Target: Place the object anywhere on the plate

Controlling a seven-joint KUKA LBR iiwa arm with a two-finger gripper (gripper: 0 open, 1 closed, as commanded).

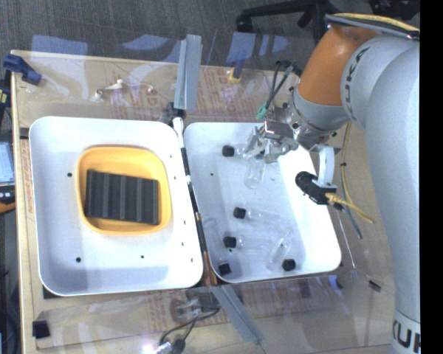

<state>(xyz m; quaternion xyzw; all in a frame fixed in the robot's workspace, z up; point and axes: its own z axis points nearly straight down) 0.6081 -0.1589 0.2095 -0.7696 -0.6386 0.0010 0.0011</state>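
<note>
A yellow plate [121, 157] with a dark ribbed centre [122, 198] lies in the left bin [59, 257]. Several small clear vials with black caps lie scattered in the right bin [310, 234], such as one [239, 213] in the middle and one [288, 265] at the front. My gripper [266, 143] hangs over the far part of the right bin, well right of the plate. A clear vial [252, 174] sits just below and in front of it. Glare keeps me from seeing whether it is touched or held.
A metal divider rail [186, 72] runs back between the two bins. The grey arm with its orange band [332, 72] fills the right side. A black cable fitting [310, 185] and wires hang over the right bin's right wall. Blue clamps [18, 68] sit at far left.
</note>
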